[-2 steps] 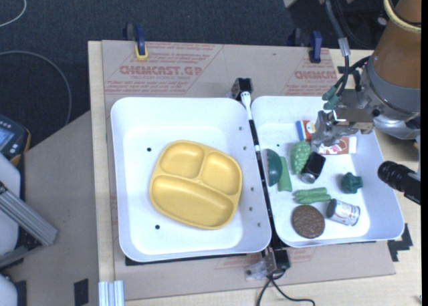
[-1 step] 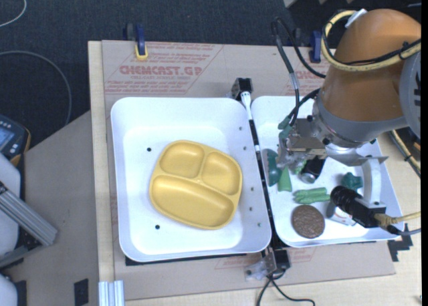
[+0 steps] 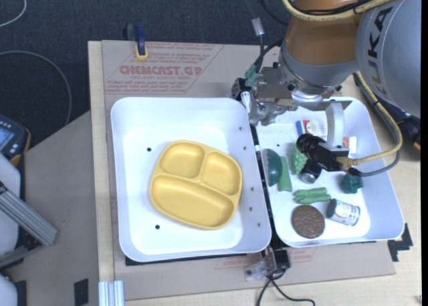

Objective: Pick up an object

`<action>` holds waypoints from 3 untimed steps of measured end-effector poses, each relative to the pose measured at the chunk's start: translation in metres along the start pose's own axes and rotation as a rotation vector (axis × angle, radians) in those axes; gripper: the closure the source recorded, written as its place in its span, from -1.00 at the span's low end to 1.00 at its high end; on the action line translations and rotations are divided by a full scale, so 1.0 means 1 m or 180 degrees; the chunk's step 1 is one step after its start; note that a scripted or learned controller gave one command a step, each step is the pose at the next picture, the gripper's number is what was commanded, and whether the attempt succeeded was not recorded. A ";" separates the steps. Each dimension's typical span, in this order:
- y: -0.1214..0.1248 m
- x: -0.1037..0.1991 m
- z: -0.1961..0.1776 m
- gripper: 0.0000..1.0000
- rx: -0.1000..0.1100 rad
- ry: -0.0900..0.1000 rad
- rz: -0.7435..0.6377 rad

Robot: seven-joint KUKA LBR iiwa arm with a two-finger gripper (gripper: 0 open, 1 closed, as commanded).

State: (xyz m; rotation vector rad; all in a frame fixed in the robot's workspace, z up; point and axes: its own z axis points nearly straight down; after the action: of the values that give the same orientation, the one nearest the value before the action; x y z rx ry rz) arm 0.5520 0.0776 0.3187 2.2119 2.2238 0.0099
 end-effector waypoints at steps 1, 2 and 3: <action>-0.054 0.057 0.067 1.00 0.0063 -0.0001 -0.0003; -0.072 0.047 -0.059 1.00 -0.0017 0.0011 0.0010; -0.071 0.048 -0.062 1.00 0.0014 -0.0002 0.0011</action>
State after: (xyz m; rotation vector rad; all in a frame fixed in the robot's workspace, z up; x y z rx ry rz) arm 0.4800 0.1255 0.3804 2.2175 2.2219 0.0044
